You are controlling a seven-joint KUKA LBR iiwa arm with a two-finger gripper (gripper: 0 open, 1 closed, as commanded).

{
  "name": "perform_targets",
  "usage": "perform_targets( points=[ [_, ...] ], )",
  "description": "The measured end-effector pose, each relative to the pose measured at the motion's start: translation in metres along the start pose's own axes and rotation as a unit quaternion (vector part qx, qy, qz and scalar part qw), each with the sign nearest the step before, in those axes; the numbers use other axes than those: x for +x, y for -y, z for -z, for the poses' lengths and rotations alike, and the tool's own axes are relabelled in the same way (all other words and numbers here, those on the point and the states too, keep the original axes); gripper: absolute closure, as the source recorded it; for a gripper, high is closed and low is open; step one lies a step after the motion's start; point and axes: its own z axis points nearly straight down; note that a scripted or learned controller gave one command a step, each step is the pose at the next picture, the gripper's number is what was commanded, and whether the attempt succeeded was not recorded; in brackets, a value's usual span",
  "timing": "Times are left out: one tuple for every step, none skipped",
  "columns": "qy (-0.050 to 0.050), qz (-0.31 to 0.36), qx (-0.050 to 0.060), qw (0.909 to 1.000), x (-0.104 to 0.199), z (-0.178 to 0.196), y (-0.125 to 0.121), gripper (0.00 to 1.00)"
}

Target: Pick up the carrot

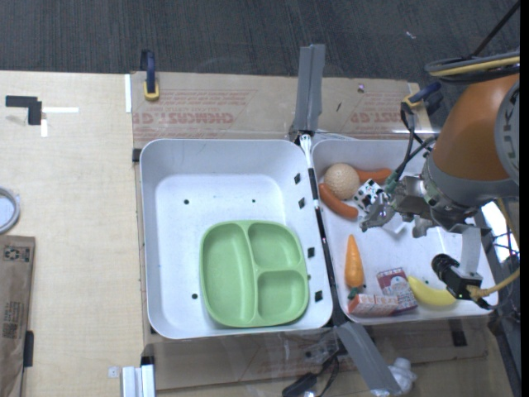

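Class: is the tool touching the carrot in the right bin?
Apart. The camera view shows bare white bin floor between the tool and the carrot.

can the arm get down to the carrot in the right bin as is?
Probably yes. The carrot lies bare on the right bin's floor, nothing on top. The gripper hovers just above-right. The bin wall and a carton sit close.

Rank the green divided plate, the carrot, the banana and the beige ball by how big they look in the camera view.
1. Green divided plate, by far the largest.
2. Carrot and banana: similar in length, too close to rank.
3. Beige ball, the most compact.
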Motion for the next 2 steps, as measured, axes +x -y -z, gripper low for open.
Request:
perform_targets(
  points=[
    [-0.001,-0.02,0.001,0.9998,-0.038,-0.12,0.019,0.0],
    [0.0,0.197,-0.001,0.9804,0.027,-0.019,0.024,0.0]
  ],
)
